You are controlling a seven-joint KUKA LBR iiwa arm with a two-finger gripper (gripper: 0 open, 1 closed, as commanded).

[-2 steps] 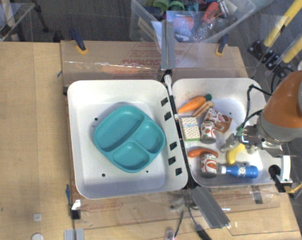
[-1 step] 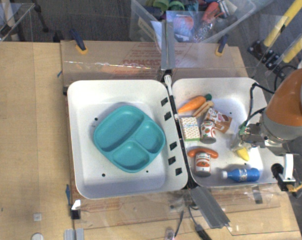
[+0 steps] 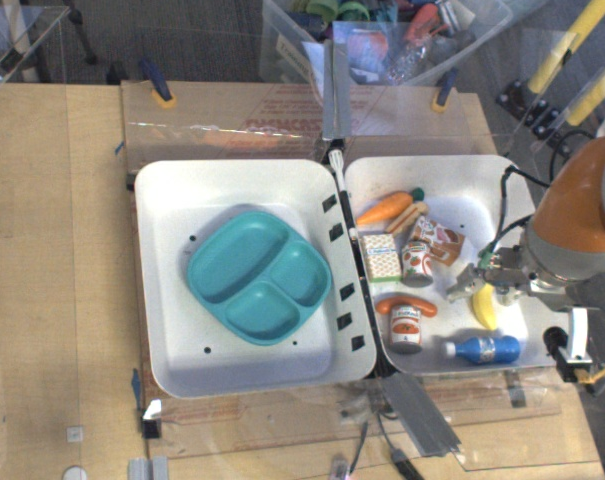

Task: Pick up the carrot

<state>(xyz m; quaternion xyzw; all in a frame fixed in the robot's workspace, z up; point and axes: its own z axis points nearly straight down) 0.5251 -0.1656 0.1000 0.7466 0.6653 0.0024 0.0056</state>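
The gripper (image 3: 479,276) sits low over the right bin (image 3: 482,173), near that bin's right edge, at the end of the grey arm (image 3: 582,223) with its orange band. Metallic parts show at its tip, but whether it is released or clenched cannot be told from this view. Nothing is seen between them.

Just beside the tip, toward the bin's front right corner, lies a small yellow banana-shaped item (image 3: 485,308), smooth and curved. Along the front edge lies a blue bottle (image 3: 485,349) on its side, white cap to the left. A small can (image 3: 406,328) with a red-and-white label stands near the front left corner, touching an orange, sausage-shaped piece (image 3: 406,306) behind it.

The carrot (image 3: 385,208) lies at the back left of the right bin, close to the divider: tapered, orange, smooth, with a green top at its right end. It is well apart from the gripper. Just in front of it are a pale printed carton (image 3: 381,258) and a brown-and-white packet (image 3: 430,245).

The left bin (image 3: 162,268), white and shallow with rounded corners, holds a teal divided plate (image 3: 259,277), three compartments, set at an angle.

Behind the bins stands a clear plastic tub (image 3: 382,13) of mixed coloured items.
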